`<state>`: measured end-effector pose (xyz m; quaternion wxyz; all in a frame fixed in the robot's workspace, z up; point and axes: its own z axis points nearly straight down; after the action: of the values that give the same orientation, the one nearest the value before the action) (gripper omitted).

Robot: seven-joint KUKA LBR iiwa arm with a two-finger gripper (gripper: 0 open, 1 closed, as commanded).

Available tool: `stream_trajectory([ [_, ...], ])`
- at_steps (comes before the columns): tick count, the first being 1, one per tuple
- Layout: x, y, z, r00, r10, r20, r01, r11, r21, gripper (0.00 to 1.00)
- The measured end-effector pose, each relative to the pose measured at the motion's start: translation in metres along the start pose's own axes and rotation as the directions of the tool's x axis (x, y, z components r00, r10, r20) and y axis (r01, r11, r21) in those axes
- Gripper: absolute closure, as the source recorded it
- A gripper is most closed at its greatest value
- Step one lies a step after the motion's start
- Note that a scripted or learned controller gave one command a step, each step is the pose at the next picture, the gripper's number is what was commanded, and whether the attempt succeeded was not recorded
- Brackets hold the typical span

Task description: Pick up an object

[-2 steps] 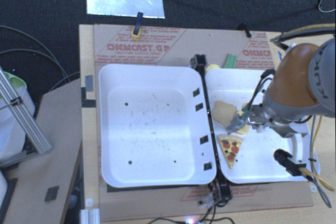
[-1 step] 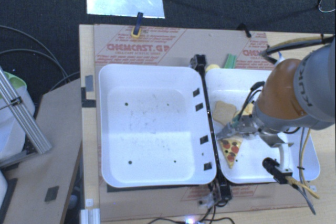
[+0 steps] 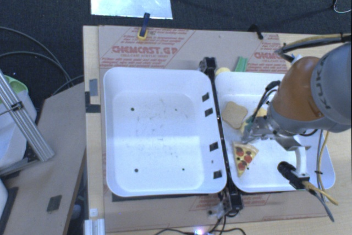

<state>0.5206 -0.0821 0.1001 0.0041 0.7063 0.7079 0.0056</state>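
The gripper [image 3: 252,132] is over the right bin [image 3: 264,176]. The pizza slice [image 3: 244,157] lies just below it in the frame, and the bread [image 3: 234,114] just to its upper left. Whether the gripper is open or closed cannot be told.

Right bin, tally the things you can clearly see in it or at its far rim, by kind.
Pizza slice: 1
Bread slice: 1
Yellow piece at the far rim: 1
Green piece at the far rim: 1
Total: 4
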Motion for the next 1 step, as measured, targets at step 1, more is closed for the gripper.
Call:
stream_trajectory([
  [1, 0.0003, -0.0002, 0.0006, 1.0, 0.0, 0.0, 0.0, 1.0, 0.001, 0.0],
])
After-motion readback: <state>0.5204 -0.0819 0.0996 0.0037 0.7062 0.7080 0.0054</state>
